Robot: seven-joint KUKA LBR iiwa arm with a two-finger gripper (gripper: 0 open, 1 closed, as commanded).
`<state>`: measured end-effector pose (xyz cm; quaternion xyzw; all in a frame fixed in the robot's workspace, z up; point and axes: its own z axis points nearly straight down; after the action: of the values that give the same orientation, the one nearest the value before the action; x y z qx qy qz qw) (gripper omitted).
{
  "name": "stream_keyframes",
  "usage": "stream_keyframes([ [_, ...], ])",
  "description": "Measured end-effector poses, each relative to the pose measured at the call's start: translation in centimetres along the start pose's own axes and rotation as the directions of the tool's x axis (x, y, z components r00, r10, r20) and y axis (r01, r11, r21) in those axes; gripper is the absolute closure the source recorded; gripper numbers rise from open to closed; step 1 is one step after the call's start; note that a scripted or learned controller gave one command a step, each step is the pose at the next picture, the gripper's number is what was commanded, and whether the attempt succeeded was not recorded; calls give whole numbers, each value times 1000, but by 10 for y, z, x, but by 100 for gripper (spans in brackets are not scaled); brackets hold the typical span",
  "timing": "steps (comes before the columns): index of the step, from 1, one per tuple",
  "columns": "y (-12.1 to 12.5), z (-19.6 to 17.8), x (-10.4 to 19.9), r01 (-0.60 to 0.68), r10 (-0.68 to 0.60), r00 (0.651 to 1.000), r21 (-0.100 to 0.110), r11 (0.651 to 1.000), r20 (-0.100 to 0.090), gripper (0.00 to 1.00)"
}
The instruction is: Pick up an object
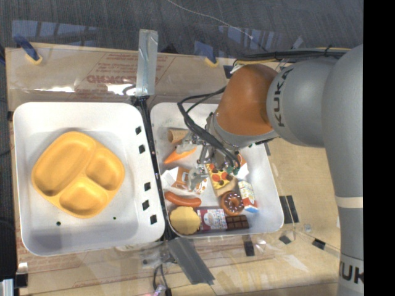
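A pizza slice [220, 179] is lying mid-frame in the right bin [271, 190], just right of the gripper [201, 176], which is hanging above the toy pile. Its finger state cannot be told. A sausage [182, 198] is lying below.

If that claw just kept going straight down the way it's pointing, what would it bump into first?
Probably the pizza slice toy or the small items beside it in the right bin. The claw hangs over that cluster, pointing down. Depth is hard to judge from above, so I can't say exactly which.
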<state>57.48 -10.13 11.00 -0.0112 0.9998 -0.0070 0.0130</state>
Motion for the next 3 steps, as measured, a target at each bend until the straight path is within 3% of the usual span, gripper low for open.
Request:
stream_keyframes([
  [1, 9, 10, 34, -24, 24, 1000, -9, 1000, -11, 0],
  [2, 7, 18, -30, 105, -106, 994, -17, 994, -22, 0],
  [3, 13, 17, 33, 28, -29, 999, -15, 999, -25, 0],
])
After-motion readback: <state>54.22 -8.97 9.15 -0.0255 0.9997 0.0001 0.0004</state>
